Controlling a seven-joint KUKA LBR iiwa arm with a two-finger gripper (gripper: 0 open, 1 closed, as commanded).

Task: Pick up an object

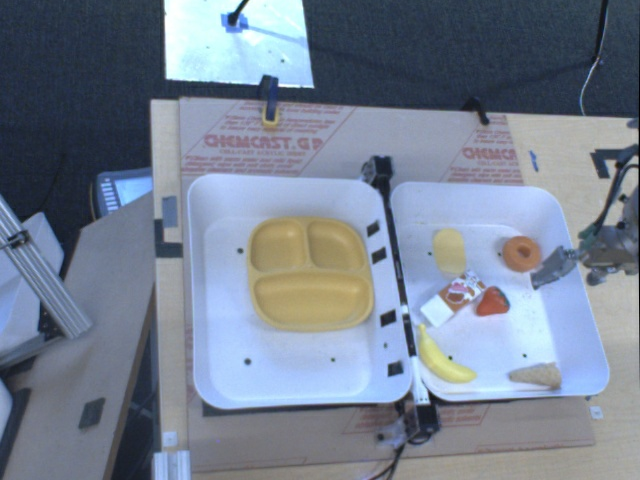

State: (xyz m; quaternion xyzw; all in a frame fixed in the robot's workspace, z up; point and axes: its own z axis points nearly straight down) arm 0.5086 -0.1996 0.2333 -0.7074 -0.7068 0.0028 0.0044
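From the overhead camera, the left white bin holds a smooth yellow tray with three moulded compartments. The right bin carries a pale yellow oblong, an orange ring-shaped doughnut, a red strawberry, a small printed packet, a curved banana and a tan wedge. The pincer hangs over the right rim beside the doughnut; whether it is clenched, I cannot tell.

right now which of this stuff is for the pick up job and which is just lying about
For the job:
pincer
orange ring
strawberry
banana
yellow oval piece
red and white packet
tan wedge

Lying about:
yellow divided plate
left bin
right bin
cardboard sheet
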